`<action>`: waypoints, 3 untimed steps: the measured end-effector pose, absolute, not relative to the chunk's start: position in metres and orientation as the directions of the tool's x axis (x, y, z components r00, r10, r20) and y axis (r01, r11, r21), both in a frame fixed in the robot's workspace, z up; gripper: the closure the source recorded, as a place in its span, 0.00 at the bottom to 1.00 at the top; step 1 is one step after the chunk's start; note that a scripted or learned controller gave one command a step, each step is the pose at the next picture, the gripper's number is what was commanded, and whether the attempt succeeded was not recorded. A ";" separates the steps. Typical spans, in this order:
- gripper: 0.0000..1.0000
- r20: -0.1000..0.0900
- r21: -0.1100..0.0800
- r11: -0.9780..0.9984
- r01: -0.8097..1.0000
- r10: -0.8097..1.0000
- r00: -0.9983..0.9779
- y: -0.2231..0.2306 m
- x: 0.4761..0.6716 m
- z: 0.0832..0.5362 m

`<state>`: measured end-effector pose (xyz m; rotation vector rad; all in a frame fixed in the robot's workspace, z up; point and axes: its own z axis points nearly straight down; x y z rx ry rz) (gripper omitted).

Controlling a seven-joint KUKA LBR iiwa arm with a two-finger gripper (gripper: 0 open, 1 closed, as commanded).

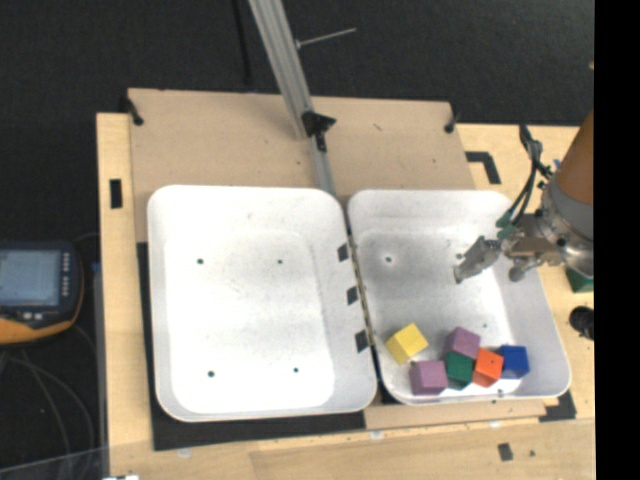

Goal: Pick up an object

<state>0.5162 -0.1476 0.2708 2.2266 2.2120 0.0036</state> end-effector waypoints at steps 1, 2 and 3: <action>0.00 0.002 -0.005 0.009 1.000 1.000 -0.009 -0.065 0.569 0.192; 1.00 0.001 0.003 0.000 1.000 1.000 0.000 -0.070 0.569 0.208; 0.00 0.001 0.002 -0.001 1.000 1.000 0.001 -0.070 0.569 0.207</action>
